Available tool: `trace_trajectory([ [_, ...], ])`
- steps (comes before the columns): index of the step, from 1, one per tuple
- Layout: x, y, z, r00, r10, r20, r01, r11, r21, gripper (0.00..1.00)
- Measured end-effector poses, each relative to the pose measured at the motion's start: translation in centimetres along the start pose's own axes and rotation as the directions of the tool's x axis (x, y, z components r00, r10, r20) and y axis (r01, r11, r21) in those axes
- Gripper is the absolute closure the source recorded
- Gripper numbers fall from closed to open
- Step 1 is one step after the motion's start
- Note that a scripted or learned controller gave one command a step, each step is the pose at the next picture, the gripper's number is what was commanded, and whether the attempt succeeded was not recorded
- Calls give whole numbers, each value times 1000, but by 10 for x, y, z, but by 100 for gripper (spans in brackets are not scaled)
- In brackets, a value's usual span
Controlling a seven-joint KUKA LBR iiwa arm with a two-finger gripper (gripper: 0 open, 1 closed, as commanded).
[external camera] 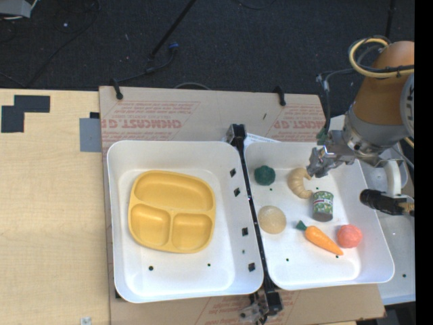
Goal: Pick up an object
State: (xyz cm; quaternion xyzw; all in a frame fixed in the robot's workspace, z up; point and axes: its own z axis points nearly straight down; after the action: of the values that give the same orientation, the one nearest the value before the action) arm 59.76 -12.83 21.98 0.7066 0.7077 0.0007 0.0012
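The right bin (pixel 372 266) holds a dark green ball (pixel 264 175), a pale croissant-shaped piece (pixel 298 183), a small green-labelled can (pixel 323 206), a beige round disc (pixel 272 219), an orange carrot (pixel 322 239) and a pink ball (pixel 350 235). My gripper (pixel 318 167) hangs over the bin's upper right part, its tip just right of the croissant piece's top end and above the can. I see nothing held in it.
The left bin (pixel 122 263) holds a yellow divided tray (pixel 172 210). A black divider (pixel 247 202) runs between the two bins. Cardboard lies under the bins, and a wooden bench top extends to the left.
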Motion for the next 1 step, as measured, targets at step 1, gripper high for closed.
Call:
trace_trajectory([
  [1, 47, -20, -7, 1000, -2, -3, 2, 1000, 7, 100],
])
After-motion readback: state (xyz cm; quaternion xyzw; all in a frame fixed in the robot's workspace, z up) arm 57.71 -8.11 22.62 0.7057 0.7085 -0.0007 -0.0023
